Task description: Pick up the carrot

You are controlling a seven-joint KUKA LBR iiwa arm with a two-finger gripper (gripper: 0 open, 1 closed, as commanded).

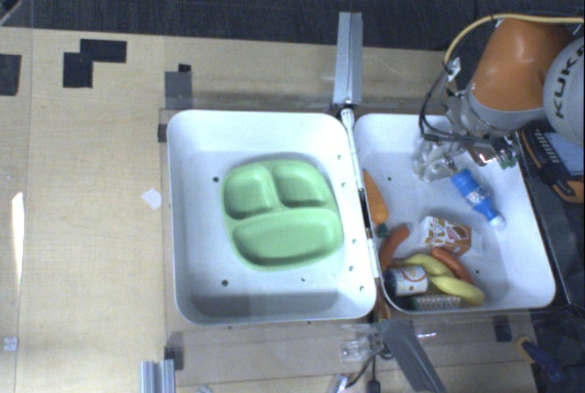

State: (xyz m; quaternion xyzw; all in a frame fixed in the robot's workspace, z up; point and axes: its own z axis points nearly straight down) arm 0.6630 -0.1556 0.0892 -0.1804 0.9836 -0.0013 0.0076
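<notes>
Carrot (373,197): unpicked, lying against the right bin's (535,227) left wall; your claw (439,159), state unreadable, hovers near the bin's back edge, grasp outstanding.

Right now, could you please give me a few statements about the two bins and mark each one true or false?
1. The carrot lies in the right bin, against its left wall. True.
2. The green tray sits in the right bin. False: it sits in the left bin.
3. The pincer is above the right bin's upper part. True.
4. The blue bottle lies in the green tray. False: it lies in the right bin.
5. The banana is near the right bin's lower edge. True.
</notes>
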